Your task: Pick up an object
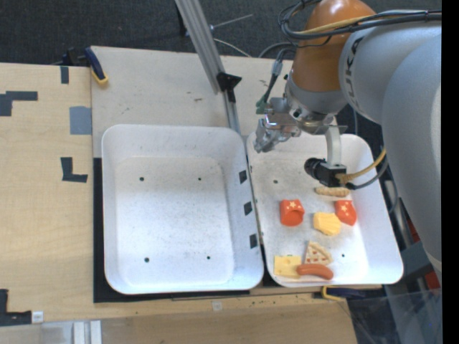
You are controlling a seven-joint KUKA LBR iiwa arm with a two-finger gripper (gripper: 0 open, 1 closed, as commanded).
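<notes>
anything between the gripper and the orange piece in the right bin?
Nothing visible. The gripper hangs over the upper-left corner of the right bin; bare white floor lies between it and the orange piece. The yellow chunk and other toys sit further right and lower.

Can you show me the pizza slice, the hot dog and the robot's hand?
pizza slice [316, 252], camera view, middle of the slice
hot dog [315, 271], camera view, middle of the sausage
hand [262, 143], camera view, between its fingertips
</notes>
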